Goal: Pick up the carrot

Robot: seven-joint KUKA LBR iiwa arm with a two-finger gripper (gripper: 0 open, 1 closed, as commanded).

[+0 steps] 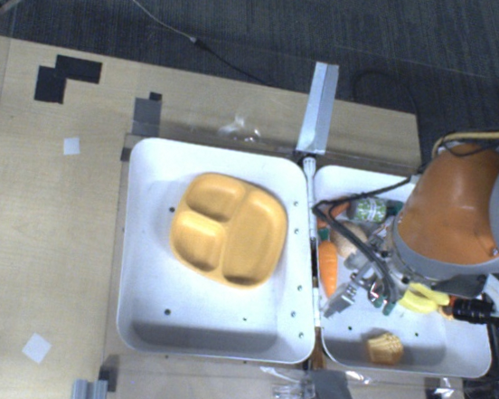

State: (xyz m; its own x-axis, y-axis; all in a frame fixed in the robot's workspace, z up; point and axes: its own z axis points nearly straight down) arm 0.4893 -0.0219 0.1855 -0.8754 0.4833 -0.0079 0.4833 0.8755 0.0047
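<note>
On my left, the yellow tray sits in the left bin. The carrot lies at the right bin's left wall, not lifted. My pincer hovers beside it; whether released or clenched I cannot tell.

Orange carrot, yellow tray

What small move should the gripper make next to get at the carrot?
Probably shift toward the right bin's left wall and descend: the carrot lies along that wall, and the gripper sits just beside its lower end, not around it.
</note>
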